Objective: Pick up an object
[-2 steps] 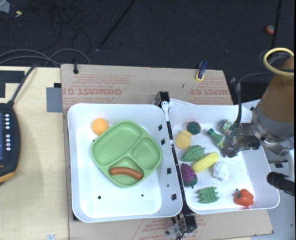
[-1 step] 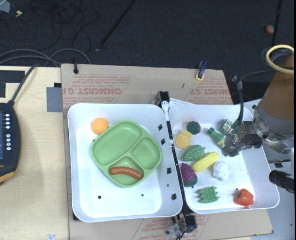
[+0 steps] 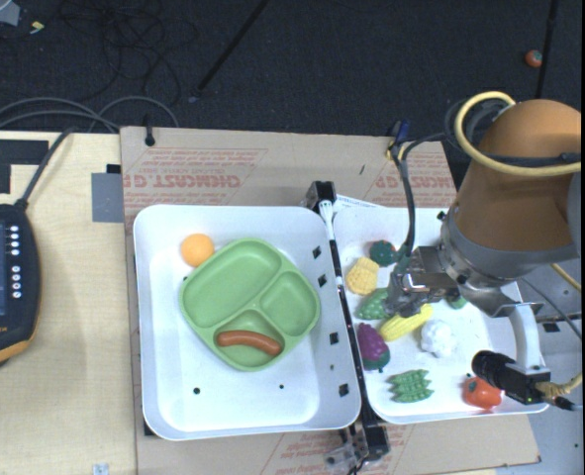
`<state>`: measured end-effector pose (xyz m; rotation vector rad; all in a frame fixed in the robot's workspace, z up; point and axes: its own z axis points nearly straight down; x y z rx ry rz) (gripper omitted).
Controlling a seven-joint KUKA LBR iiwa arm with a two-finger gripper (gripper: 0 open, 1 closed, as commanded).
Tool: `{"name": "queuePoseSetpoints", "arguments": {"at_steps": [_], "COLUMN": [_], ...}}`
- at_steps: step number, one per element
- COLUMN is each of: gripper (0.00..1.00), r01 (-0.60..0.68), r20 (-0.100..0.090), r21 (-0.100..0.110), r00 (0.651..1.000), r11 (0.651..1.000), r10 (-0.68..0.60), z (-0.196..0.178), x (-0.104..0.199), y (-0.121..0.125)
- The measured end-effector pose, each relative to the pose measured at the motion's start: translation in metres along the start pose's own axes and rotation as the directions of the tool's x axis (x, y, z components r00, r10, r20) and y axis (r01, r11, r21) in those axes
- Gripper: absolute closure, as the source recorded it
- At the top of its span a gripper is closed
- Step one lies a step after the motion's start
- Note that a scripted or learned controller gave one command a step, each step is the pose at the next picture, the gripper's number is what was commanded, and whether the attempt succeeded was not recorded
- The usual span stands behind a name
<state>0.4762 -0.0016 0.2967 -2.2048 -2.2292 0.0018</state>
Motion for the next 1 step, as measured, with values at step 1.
{"name": "queuePoseSetpoints", "arguments": {"at_steps": [1], "gripper": [1.00], "r01": [-0.004], "r20": [0.003], "r21": [-0.006], "r00": [1.000], "r11": [1.000], "r10": [0.004], "z": [-0.0689], "x": [0.0487], "y": [0.0011]}}
